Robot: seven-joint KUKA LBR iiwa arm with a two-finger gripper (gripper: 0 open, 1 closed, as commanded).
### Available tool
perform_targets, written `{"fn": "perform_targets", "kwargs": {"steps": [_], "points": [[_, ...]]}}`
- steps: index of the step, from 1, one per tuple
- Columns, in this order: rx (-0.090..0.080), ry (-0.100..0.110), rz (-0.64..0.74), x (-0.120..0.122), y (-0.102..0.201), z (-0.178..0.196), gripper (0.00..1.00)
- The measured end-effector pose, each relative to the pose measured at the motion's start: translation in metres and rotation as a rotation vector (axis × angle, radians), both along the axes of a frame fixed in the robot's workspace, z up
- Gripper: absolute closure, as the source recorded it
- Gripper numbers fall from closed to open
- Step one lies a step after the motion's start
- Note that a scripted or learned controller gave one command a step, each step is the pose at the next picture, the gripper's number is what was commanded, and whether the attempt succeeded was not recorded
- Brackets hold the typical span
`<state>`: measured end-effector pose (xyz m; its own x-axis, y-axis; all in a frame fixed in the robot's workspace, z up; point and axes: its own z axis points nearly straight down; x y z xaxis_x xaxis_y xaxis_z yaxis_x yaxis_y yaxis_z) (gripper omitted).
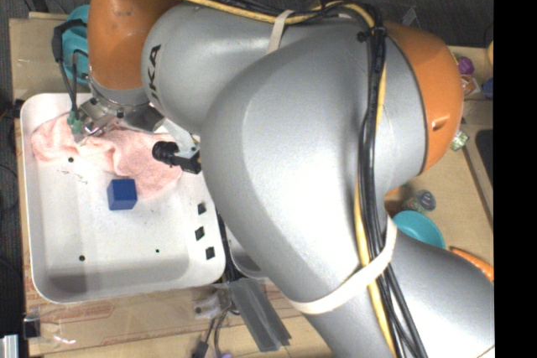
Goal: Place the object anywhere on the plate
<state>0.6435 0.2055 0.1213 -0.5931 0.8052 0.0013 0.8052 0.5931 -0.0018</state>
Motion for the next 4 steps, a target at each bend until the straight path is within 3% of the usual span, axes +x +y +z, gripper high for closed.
{"fn": "perform_targets", "kwargs": {"steps": [1,2,3,4], "points": [[0.000,-0.001,-0.148,0.010,-0.070,-0.016,1.00],[0.000,-0.001,-0.144,0.013,-0.066,-0.003,1.00],[-0.001,0.000,-0.190,0.013,-0.055,-0.019,1.00],[0.000,-0.002,-0.201,0.013,-0.052,0.022,1.00]]}}
